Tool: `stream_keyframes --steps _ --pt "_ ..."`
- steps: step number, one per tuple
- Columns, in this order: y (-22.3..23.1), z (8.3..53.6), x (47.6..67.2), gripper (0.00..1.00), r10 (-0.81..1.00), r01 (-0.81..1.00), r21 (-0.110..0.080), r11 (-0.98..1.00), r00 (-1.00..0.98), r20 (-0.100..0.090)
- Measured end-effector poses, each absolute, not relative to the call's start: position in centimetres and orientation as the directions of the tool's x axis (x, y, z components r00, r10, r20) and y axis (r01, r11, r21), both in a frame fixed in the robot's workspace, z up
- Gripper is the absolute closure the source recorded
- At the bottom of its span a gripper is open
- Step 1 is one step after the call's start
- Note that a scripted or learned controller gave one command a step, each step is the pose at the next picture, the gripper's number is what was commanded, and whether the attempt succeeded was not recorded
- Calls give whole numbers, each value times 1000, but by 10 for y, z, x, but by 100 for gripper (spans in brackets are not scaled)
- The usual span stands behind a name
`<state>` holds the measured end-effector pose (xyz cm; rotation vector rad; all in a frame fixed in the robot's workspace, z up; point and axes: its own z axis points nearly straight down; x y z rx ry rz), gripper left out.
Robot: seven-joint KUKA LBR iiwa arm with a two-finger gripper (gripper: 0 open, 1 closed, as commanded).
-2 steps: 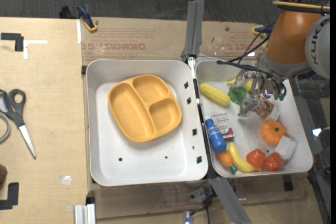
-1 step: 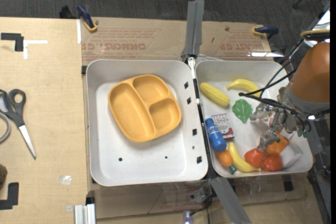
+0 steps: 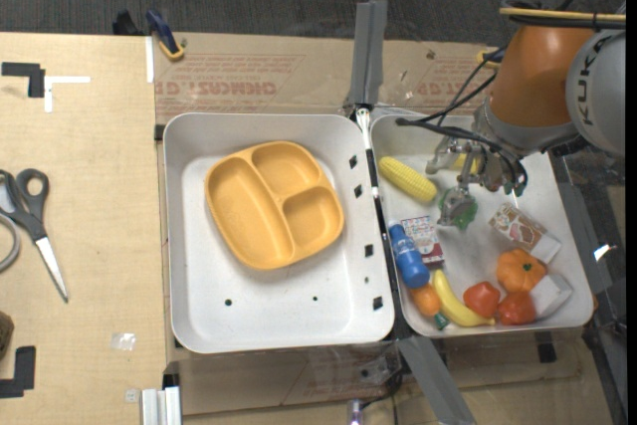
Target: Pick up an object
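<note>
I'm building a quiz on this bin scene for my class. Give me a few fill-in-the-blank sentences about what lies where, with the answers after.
1. The divided plate in the left bin is ____ in colour.
2. The corn lies in the ____ bin.
3. The plate has ____ compartments.
4. The gripper hangs over the ____ bin, near the corn.

Missing words: yellow; right; three; right

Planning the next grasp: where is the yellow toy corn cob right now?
The yellow toy corn cob lies in the right white bin, near its upper-left corner, just left of the gripper and above the blue bottle.
</note>
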<state>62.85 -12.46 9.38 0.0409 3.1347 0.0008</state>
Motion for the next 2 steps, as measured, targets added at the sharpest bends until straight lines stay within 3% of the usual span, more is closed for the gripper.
stream_keyframes --steps 1,2 --pt "-158 93 583 0 4 4 -1 1000 -1000 -4" --pt "-96 93 624 0 29 29 0 1000 -1000 -6"
